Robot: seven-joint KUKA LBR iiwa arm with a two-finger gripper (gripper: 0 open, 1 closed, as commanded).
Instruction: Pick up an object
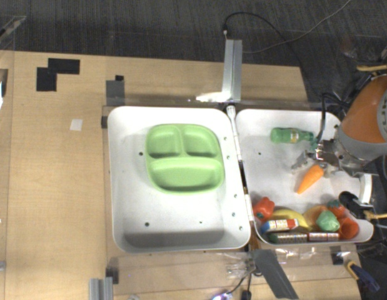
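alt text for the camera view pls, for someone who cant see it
A grey and orange robot arm reaches in from the right, its hand low over the right white bin, at the top of an orange toy carrot. A green bottle lies behind it, and mixed toy food crowds the near edge. The left bin holds a green divided tray.

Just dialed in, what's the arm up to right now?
The arm has reached into the right bin and its gripper sits right at the top end of the orange carrot, which lies tilted on the bin floor. Whether it has a grip on it is not clear from this view. A green bottle lies just above, and a pile of toy food crowds the bin's near edge. The left bin holds a green divided plate.
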